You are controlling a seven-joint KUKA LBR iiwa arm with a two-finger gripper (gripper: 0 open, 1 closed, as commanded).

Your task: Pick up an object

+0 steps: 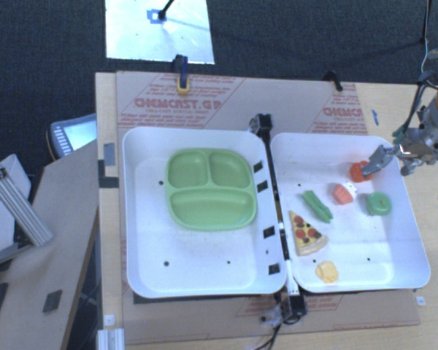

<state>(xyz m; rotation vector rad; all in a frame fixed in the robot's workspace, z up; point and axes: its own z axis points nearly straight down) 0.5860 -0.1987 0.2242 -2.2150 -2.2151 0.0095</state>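
the bench carries two shallow white bins side by side, split by a dark hinge strip. the left bin [142,268] holds a green divided plate [210,189] lying flat near its middle, kept well apart from the loose pieces, which all sit in the right bin [409,272], probably so the arm has one bin to pick from. the gripper [391,157] comes in over that bin's far right edge, its two grey fingers spread apart with nothing between them. the nearest piece is a red-orange object [359,171], just beside the left fingertip and seemingly touching it, toward the bin's far side; it looks like the likeliest target, though the jaws are beside it, not around it. a pink-orange piece [342,194] lies just nearer the front, a green round piece [379,204] by the right edge, a green pod [317,205] toward the middle, a pizza slice [306,232] by the left edge and a yellow piece [326,271] near the front edge
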